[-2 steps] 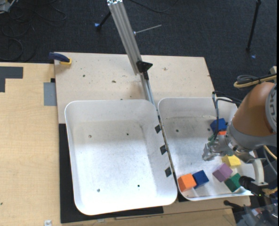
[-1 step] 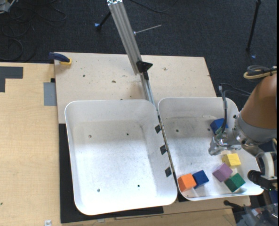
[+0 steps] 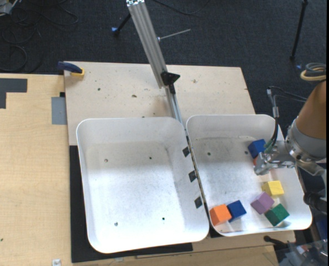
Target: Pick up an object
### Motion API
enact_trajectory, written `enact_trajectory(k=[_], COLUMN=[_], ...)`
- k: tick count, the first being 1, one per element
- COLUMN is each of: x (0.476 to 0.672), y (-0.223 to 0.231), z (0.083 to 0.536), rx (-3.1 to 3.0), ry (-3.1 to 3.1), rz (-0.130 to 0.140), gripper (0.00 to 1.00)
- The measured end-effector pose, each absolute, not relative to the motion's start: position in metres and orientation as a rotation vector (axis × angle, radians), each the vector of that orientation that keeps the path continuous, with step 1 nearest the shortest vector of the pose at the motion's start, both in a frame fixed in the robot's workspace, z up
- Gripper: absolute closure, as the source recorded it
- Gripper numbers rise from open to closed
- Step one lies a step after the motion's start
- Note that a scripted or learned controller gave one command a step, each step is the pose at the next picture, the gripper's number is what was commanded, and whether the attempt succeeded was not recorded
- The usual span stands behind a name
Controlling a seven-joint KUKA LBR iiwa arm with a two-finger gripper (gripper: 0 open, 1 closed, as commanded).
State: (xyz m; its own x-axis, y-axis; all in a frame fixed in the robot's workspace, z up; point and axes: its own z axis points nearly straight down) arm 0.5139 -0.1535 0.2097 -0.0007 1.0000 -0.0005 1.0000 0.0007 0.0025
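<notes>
A pale wooden bench (image 3: 153,90) is carrying two white bins, and the right bin (image 3: 231,126) is holding every block. Nearest its front rim are lying the orange block (image 3: 220,213), a blue block (image 3: 237,209), a purple block (image 3: 261,203) and a green block (image 3: 277,214); a yellow block (image 3: 275,188) is sitting behind them. Farther back the gripper (image 3: 262,165) is hanging beside a second blue block (image 3: 257,147), seemingly lining up a grasp; its grip I cannot tell.

- Two bins sit side by side on the bench (image 3: 125,93); the left bin (image 3: 97,143) touches the right bin (image 3: 219,127) along a shared edge
- A slanted rail (image 3: 151,43) rises behind the bins, meeting the bench above their seam
- A clamp (image 3: 71,68) lies at the bench's far left corner
- In the right bin: one block (image 3: 257,147) near the far right wall, just beside the gripper (image 3: 262,168); another block (image 3: 275,188) nearer the front; two blocks (image 3: 269,208) touching at the front right corner; a pair of blocks (image 3: 228,211) touching along the front wall
</notes>
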Motion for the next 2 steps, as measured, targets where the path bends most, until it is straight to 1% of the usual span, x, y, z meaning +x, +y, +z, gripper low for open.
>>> enact_trajectory(k=[1, 2], x=[0.528, 0.54], y=[-0.101, -0.054], z=[0.223, 0.214], rx=[2.217, 2.22], ry=[2.228, 2.229], rz=[0.002, -0.002], gripper=[1.0, 1.0])
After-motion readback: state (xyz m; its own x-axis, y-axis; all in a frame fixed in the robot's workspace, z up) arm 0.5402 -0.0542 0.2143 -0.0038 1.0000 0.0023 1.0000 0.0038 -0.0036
